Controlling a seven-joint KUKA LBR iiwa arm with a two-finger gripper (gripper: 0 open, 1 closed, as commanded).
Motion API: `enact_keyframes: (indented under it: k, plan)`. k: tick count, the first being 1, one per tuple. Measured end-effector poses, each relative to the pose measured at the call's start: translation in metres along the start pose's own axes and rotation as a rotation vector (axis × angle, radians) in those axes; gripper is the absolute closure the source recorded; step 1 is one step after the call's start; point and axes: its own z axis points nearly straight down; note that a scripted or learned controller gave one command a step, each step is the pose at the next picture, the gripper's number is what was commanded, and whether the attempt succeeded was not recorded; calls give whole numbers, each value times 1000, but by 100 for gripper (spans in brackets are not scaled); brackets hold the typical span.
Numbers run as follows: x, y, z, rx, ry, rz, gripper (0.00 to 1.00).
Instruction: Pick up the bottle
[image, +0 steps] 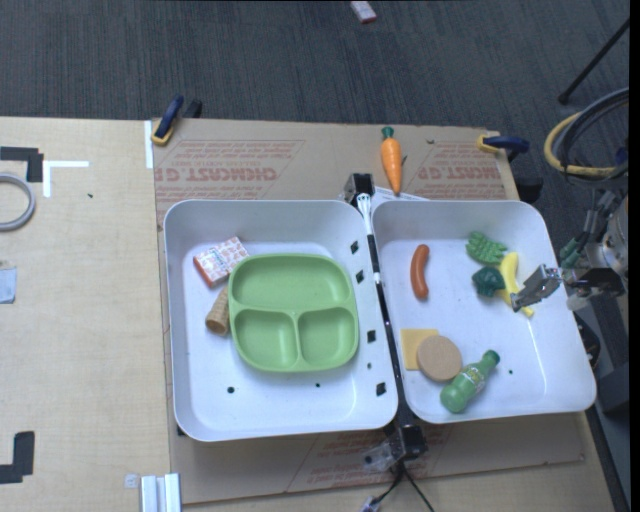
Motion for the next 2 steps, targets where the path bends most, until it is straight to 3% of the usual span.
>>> enact_keyframes:
  k: [1, 2]
  plan:
    - [0, 1, -9, 0, -1, 0, 100]
    - [-28, -5, 14, 0, 0, 102, 100]
